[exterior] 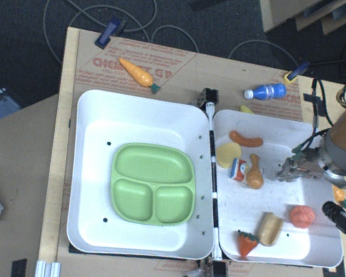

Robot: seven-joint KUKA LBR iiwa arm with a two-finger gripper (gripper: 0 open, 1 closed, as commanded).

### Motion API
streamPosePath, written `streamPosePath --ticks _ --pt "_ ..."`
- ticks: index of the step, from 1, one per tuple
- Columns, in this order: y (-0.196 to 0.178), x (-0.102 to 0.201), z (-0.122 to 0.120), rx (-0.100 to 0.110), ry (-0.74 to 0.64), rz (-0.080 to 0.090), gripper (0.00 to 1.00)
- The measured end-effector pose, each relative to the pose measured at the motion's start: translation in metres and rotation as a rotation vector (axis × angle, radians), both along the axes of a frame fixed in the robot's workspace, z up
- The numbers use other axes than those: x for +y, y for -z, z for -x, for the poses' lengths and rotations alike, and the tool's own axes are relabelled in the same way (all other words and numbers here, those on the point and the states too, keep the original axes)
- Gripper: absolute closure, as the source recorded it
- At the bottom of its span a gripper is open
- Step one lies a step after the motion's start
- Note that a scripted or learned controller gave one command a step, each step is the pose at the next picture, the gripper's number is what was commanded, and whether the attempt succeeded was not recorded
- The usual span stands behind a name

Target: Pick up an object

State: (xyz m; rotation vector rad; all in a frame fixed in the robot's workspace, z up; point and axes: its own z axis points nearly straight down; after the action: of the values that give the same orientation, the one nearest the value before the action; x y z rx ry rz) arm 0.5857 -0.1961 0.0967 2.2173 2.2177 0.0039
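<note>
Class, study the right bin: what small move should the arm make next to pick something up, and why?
Probably lower and shift slightly left toward the chicken drumstick. The gripper hovers in the right bin beside it with nothing seen between its fingers, and that toy lies nearest.

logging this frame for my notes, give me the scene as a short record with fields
left bin: white bin holding a green three-compartment tray
right bin: white bin with sausage, yellow round piece, pink ball, bread roll, strawberry
outside bins: carrot and blue bottle on the bench
gripper: gripper low over the right bin's far right part, nothing visibly held
</note>
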Motion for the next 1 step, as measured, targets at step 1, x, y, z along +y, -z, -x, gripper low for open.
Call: streamPosePath --ticks 1 --pt "-0.0806 0.0731 -0.0767 -0.001 -0.004 -0.003 1.00"
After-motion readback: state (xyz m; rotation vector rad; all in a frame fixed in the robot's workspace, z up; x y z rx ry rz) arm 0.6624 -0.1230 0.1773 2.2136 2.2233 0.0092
